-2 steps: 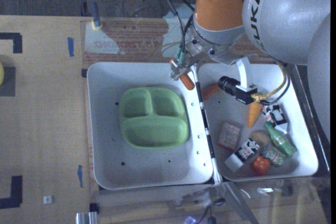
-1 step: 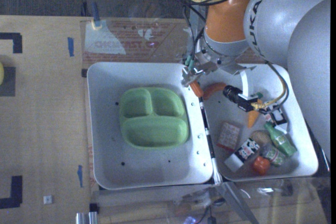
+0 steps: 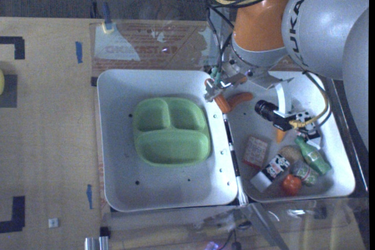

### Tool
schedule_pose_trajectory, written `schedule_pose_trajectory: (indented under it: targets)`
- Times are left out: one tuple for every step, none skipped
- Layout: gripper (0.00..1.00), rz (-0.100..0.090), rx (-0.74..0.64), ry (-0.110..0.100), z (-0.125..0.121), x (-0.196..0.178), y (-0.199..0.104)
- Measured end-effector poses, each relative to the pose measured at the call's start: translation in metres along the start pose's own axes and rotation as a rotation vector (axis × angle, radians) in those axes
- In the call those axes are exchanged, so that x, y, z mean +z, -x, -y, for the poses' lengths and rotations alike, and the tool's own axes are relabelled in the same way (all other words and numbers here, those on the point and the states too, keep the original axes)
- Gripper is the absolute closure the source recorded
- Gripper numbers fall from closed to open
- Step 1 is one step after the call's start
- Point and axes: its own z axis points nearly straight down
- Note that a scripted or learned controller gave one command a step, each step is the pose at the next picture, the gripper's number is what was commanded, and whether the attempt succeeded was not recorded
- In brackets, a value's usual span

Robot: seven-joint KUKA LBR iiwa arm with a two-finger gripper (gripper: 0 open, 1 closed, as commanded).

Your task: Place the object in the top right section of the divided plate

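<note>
Object: a small orange sausage-shaped piece (image 3: 234,100), rounded along its length, brighter orange at the end nearer the bins' shared wall and duller reddish at the other end.
Object position: upper left corner of the right bin (image 3: 338,156), close beside the wall it shares with the left bin (image 3: 108,143), lying at a slant.
Gripper: the gripper (image 3: 215,88) sits right above the orange piece's brighter end, over that shared wall; I cannot tell if it is spread or closed, or if it grips the piece.
Plate: a green divided plate (image 3: 136,132) lies in the left bin, two small sections above one large one.
Target section: the top right section (image 3: 188,117) holds nothing.
Other things: a cow-patterned carton (image 3: 273,169), a green bottle (image 3: 312,155) and a red ball (image 3: 291,184) lie low in the right bin.
</note>
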Motion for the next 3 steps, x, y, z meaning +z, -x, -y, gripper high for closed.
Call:
schedule_pose_trajectory:
  targets:
    - [1.0,-0.001,0.154,-0.001,0.062,0.035,-0.005]
    - [1.0,0.001,0.061,0.002,0.009,0.034,0.014]
    - [1.0,0.002,0.044,0.003,-0.01,0.015,-0.027]
